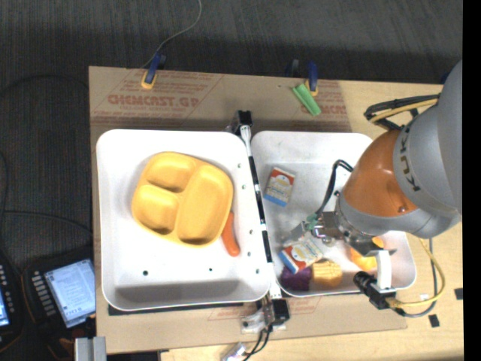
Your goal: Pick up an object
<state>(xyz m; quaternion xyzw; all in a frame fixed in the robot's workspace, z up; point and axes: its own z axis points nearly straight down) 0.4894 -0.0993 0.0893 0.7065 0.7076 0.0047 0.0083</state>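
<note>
Left bin [113,201] with yellow tray [183,196], right bin [316,143] with small packets [279,186]

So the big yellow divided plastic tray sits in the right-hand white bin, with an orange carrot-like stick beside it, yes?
Not quite. The camera view shows the big yellow divided plastic tray in the left-hand white bin, not the right-hand one. The orange carrot-like stick does lie beside it.

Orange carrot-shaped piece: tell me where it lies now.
The orange carrot-shaped piece lies in the left white bin, against the right edge of the yellow three-section plastic tray, near the divider between the two bins.
</note>
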